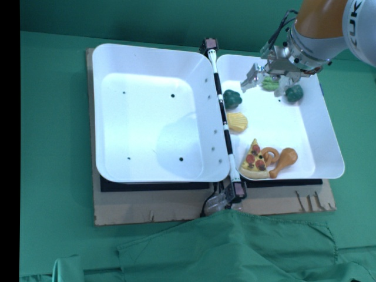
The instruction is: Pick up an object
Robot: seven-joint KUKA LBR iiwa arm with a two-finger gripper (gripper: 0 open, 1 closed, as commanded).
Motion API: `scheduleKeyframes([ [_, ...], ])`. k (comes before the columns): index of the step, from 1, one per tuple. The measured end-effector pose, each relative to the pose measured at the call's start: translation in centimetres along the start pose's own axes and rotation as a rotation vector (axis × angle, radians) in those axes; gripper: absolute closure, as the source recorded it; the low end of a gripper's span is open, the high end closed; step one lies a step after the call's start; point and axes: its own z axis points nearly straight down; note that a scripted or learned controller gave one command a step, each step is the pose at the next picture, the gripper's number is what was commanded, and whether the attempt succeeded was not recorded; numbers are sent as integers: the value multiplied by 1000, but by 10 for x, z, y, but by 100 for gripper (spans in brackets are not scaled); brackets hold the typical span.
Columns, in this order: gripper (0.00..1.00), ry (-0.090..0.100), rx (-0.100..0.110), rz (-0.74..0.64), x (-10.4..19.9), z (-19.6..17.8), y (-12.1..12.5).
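Observation:
In the right bin (320, 145) lie several toy foods. My gripper (268, 82) hangs over that bin's far end, its fingers spread apart and open. A small light green item (271, 84) shows in the gap, nearer the right finger, and the fingers do not close on it. A dark green piece (294, 93) lies just right of the gripper. Another dark green piece (232, 99) sits by the divider to its left, with a yellow shell (237, 122) below that. A pizza slice (254, 161), a pretzel (270, 154) and a drumstick (284, 160) lie at the near end.
The left bin (117, 63) stands beside the right one, joined by a black-and-white bar (222, 113). Both rest on a cardboard sheet (153, 207) on green cloth, and a cloth fold (235, 245) lies at the front.

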Motion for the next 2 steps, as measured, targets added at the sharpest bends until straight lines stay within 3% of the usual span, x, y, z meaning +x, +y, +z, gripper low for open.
scheduleKeyframes([
  [1, 0, 0, 10, 1, 21, 36, 13],
  [2, 100, 0, 0, 5, 19, 21, 14],
])
